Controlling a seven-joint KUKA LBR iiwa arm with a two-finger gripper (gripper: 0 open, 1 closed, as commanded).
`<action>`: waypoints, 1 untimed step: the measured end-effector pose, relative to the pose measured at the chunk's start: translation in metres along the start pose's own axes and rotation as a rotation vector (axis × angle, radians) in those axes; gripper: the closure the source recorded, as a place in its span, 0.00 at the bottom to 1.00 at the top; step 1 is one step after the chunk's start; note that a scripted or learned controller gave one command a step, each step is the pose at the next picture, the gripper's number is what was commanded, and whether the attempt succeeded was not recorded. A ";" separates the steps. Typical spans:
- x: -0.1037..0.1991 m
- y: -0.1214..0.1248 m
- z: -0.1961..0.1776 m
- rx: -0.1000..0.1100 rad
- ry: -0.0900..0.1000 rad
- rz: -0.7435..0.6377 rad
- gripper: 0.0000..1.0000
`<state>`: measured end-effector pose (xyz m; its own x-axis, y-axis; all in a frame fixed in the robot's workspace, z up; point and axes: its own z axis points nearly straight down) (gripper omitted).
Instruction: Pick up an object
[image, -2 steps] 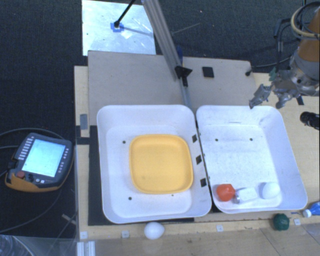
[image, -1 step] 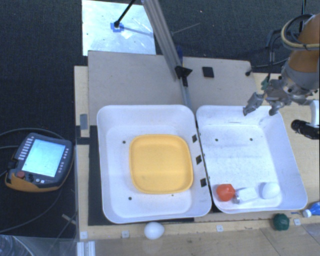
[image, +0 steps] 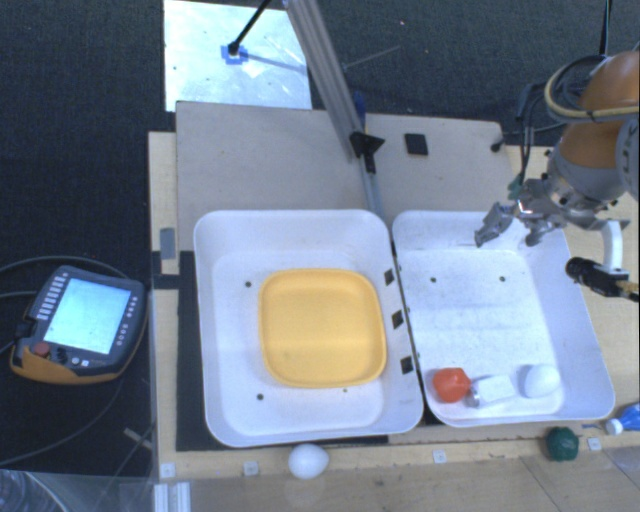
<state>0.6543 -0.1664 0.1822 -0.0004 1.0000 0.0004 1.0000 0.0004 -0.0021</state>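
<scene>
Open gripper above right bin — orange object roundish, axis unclear.

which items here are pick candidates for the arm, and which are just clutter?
Candidates, right bin: orange object, white block, white ball. Left bin: yellow plate. Gripper open above right bin.

Clutter, outside bins: teach pendant, white egg, green ball.
</scene>
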 end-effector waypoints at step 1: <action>0.002 0.001 0.062 0.001 0.000 0.000 0.00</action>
<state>0.6552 -0.1648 0.1201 -0.0008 1.0000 0.0006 1.0000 0.0009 -0.0027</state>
